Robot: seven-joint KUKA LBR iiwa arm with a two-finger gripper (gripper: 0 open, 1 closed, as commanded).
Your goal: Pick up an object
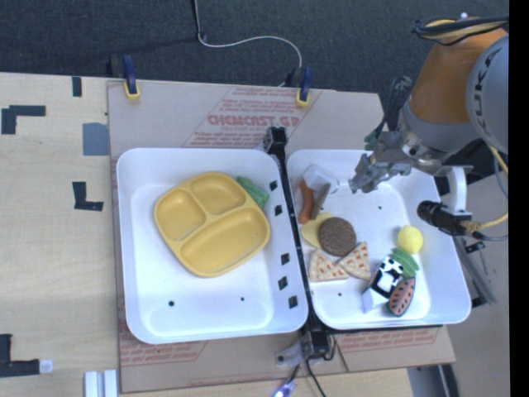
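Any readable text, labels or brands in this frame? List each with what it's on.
"CHEMCAST GP": red print on the brown board under the bins, seen upside down, only partly legible.
"KU": start of a brand name on the arm's grey housing, cut off at the edge.
Red print on the board's front edge: too blurred to read.

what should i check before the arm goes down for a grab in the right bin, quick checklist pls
1. Gripper above the right bin: ok, it hangs over the bin's upper part.
2. Nothing between its fingers: ok, none seen there.
3. Finger opening: cannot tell, too blurred.
4. Target right beneath: not ok, the gripper is over bare floor; the sausage lies to its left, the brown round cookie below it in the view.
5. Items well apart: not ok, the cookie, the pizza slices and the yellow piece touch or overlap.
6. Yellow tray out of the path: ok, it sits in the left bin.
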